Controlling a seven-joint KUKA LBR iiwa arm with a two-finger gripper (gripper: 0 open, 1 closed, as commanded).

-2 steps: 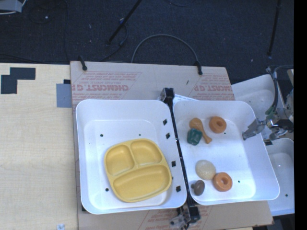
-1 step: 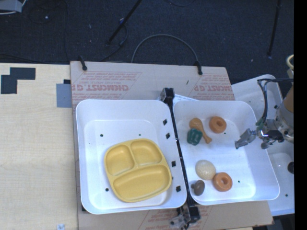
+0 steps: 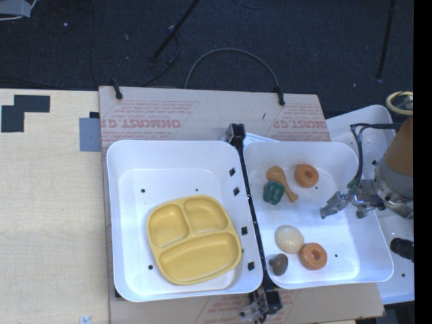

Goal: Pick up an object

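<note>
The right bin (image 3: 341,155) holds several small objects. An orange ring (image 3: 306,175) lies at the back, with a tan drumstick-shaped piece (image 3: 280,181) and a dark green piece (image 3: 273,193) to its left. Nearer the front are a cream egg (image 3: 289,238), a second orange ring (image 3: 313,256) and a small brown lump (image 3: 279,264). My gripper (image 3: 339,204) hangs over the right side of this bin, right of the objects and apart from all of them. It holds nothing that I can see.
A yellow divided plate (image 3: 194,239) lies in the left bin (image 3: 135,160). A black divider (image 3: 246,208) separates the bins. The arm's orange band (image 3: 405,147) stands at the right edge. Cardboard (image 3: 209,113) lies behind the bins.
</note>
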